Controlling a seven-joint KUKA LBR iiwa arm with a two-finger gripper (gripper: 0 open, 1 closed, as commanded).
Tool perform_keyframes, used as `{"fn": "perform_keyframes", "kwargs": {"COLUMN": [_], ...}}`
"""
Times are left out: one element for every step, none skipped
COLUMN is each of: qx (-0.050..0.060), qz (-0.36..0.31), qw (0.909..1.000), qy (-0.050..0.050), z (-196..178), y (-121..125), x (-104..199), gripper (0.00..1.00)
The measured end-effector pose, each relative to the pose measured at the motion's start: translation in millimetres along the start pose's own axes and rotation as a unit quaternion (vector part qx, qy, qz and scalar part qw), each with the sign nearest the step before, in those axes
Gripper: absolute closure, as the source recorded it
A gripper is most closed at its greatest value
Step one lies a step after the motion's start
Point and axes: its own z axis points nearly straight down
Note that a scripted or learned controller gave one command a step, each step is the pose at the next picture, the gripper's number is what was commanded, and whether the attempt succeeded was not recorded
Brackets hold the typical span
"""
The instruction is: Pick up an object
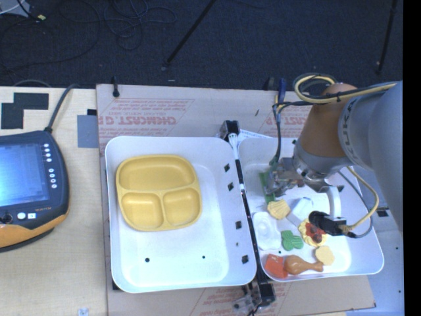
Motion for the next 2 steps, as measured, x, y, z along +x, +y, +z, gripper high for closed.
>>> {"fn": "perform_keyframes", "kwargs": {"qx": [0.001,-0.003], "qz": [-0.004,-0.004], "qw": [1.0,1.0], "qy": [-0.001,-0.001], "z": [-92,-215], "y": [-70,-123], "x": [85,113], "gripper": [1.0,1.0]}}
